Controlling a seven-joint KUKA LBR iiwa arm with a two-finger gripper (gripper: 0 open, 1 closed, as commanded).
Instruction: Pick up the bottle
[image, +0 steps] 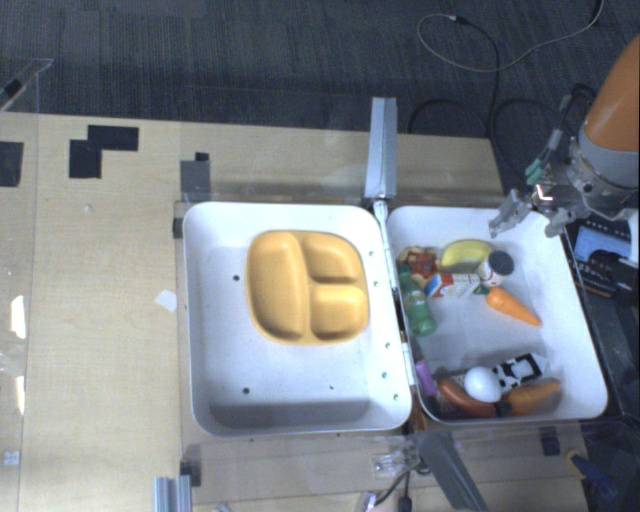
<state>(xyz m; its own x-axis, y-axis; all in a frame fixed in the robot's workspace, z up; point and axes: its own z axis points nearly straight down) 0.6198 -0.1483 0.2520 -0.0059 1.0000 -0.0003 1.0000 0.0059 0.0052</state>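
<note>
The green bottle (lying by the right bin's left wall) looks light, slippery; grasp across its body. The gripper hangs open, empty.

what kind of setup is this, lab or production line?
Most likely a robotics lab bench for pick tests. Two white bins sit side by side, the right one holds toy food like a carrot and a banana, and loose cables trail behind.

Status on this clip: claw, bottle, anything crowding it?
Claw open, over right bin's top edge, holding nothing. Bottle lying against the bin's left wall, untouched. Small carton and banana crowd it.
</note>
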